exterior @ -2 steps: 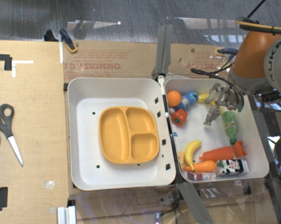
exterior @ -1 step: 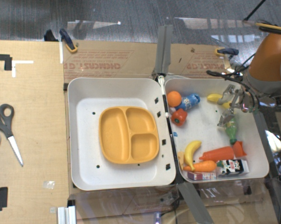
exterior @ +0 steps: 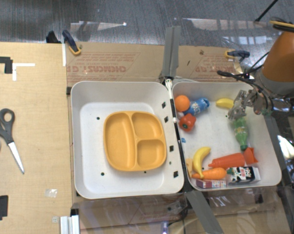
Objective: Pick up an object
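Here, pincer [exterior: 238, 107] (aperture unclear) above green bottle [exterior: 241, 133].

A green bottle [exterior: 241, 133] lies flat in the right bin [exterior: 212, 133], just below the gripper [exterior: 238, 107].

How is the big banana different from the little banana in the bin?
The big banana is longer and lies near the front of the right bin, beside the carrot. The little banana is shorter and lies at the back, close to the gripper. Both are yellow and curved.
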`<state>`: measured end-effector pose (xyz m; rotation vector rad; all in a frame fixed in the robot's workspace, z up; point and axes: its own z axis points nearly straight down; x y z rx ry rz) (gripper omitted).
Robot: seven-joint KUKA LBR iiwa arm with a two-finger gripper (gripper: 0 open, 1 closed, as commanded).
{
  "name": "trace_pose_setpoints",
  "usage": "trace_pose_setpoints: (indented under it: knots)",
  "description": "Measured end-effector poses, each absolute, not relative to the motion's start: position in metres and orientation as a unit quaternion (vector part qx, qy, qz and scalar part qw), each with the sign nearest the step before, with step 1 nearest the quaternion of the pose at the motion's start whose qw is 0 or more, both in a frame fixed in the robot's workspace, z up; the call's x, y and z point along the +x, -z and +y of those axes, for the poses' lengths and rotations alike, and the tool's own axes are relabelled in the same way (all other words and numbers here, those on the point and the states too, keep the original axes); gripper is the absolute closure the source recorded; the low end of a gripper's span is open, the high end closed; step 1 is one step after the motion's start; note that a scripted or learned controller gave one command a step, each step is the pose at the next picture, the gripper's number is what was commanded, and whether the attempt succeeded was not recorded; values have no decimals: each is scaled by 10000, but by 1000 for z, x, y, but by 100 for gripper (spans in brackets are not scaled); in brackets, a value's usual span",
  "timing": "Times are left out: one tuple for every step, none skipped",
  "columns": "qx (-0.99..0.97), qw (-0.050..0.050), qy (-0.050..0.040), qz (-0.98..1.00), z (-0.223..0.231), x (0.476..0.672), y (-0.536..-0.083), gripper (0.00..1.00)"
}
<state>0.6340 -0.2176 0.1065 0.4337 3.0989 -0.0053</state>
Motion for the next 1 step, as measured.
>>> trace_pose_setpoints:
  knots:
    - [1386,61,16,9903,-217,634,-106,0]
